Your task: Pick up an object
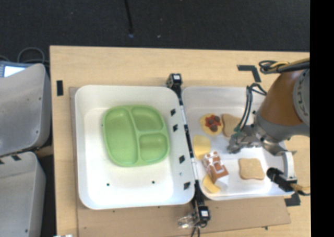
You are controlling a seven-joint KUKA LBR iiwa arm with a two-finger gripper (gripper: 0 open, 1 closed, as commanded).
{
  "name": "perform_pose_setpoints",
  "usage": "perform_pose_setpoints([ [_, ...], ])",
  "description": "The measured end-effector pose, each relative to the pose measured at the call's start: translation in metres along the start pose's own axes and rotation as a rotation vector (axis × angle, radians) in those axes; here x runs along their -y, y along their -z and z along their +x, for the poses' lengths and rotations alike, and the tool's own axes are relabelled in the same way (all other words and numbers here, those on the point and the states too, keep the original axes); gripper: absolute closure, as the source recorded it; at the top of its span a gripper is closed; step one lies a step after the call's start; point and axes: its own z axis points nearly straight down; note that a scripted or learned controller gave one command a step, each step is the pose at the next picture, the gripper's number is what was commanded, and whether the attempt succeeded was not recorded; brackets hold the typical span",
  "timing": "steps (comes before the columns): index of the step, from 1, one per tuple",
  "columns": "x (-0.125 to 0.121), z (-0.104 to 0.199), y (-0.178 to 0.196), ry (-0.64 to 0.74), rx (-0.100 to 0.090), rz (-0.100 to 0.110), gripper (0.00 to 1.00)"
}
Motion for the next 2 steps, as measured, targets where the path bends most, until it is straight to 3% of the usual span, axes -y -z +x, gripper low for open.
perform_pose_setpoints([
  [2, 0.004, 0.001, 0.112, 0.012, 0.001, -0.003, 1.00],
])
